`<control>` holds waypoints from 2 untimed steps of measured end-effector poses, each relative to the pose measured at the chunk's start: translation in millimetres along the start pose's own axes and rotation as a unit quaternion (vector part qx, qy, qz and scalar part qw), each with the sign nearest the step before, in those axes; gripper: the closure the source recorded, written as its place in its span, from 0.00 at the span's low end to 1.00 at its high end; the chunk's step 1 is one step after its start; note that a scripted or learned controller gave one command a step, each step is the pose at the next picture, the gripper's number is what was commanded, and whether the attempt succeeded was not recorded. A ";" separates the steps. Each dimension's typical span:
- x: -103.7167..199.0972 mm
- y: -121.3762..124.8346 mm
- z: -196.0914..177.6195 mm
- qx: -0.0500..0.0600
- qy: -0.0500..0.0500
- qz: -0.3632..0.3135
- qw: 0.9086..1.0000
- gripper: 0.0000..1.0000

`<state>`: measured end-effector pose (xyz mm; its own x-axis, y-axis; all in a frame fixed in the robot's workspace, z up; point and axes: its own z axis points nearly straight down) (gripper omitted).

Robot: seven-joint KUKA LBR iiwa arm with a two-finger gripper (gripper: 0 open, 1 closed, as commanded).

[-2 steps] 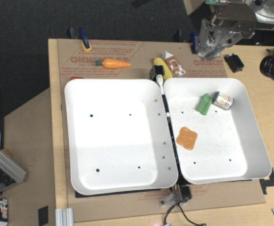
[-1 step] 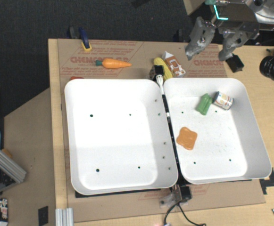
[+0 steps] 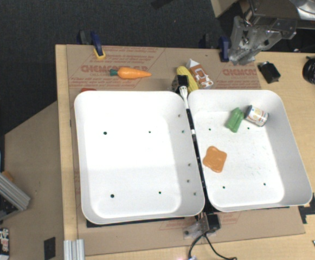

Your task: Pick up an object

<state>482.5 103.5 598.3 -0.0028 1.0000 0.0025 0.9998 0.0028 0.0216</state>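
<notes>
Gripper (image 3: pixel 243 56) up beyond the right bin's (image 3: pixel 287 145) far rim, finger spread impossible to tell. Nearest pickable thing: green block (image 3: pixel 235 119) inside that bin, below the gripper toward the near side, long axis roughly up-down, touching a small can (image 3: pixel 256 116); orange piece (image 3: pixel 215 159) farther off.

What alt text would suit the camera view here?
Two white bins sit side by side; the right bin holds a green item, a small can and an orange piece. A toy carrot lies on the board behind the left bin, and the claw hangs at upper right.
</notes>
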 end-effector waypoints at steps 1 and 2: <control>0.0 -0.1 0.2 0.000 0.000 0.000 1.000 0.00; 0.4 0.7 -10.6 -0.002 0.000 0.000 1.000 1.00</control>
